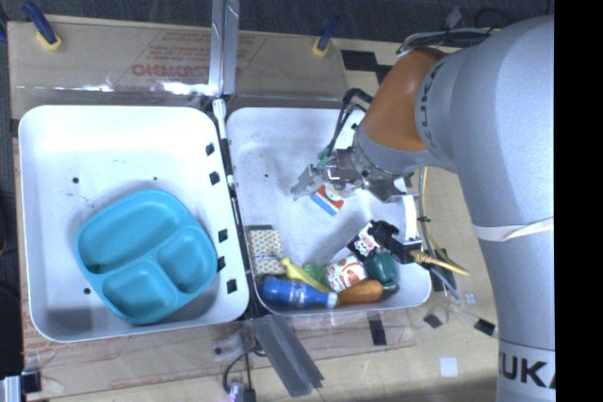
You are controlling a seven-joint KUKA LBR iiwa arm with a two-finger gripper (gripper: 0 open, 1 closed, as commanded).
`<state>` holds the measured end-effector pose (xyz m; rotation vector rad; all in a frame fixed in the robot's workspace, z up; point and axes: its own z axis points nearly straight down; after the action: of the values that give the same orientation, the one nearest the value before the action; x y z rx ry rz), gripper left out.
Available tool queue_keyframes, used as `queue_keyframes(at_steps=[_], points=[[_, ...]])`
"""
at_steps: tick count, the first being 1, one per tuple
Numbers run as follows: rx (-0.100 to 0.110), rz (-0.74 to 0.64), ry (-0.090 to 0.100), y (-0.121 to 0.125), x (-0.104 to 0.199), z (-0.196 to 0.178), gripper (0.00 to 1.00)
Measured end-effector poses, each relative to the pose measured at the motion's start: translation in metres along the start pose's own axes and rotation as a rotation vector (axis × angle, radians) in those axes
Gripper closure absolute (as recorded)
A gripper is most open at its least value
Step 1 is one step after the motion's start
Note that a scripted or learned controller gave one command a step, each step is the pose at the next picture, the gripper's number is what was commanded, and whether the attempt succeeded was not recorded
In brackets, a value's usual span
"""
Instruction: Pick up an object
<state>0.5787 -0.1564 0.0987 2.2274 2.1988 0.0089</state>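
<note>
Camera view: the gripper [318, 176] is poised over the small card [328, 201] in the right bin [247, 135]; finger state cannot be told; a centred descent is advised before closing.

the arm [490, 136] hides the right bin's [273, 146] far corner; the hand's [325, 176] grip is too small to tell.

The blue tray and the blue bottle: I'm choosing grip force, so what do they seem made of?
Blue tray: looks like moulded plastic, matte, one even colour with soft rounded compartment walls. Blue bottle: probably glossy plastic, with a bright highlight along its side; too small to be sure.
</note>
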Motion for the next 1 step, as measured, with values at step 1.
queue_keyframes(at_steps=[1], points=[[-0.002, -0.045, -0.002, -0.0103, 0.0171, -0.0004, 0.0]])
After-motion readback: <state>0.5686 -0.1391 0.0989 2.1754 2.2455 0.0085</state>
